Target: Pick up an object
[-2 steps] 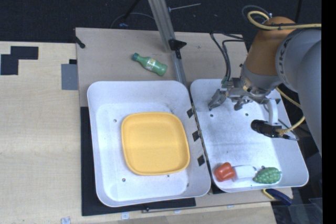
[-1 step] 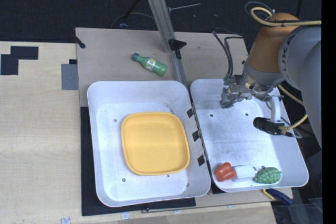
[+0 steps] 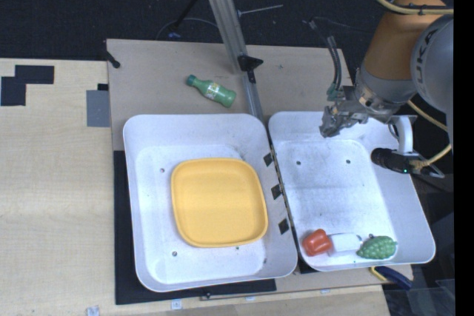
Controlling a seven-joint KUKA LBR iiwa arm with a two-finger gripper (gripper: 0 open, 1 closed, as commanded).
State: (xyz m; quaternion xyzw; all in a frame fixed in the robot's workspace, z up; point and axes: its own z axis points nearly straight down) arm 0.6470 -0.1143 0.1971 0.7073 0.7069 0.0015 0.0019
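Red pepper (image 3: 317, 241) and grapes (image 3: 377, 248) lie at the right bin's (image 3: 337, 181) near edge — well apart from the tool (image 3: 331, 126) at its far edge; its state cannot be told.

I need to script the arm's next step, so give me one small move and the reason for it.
Probably carry the gripper toward the near edge of the right white bin. It hangs over that bin's far edge with nothing under it, while the small red pepper-like toy, the flat white piece and the green bunch of toy grapes lie along the near edge.
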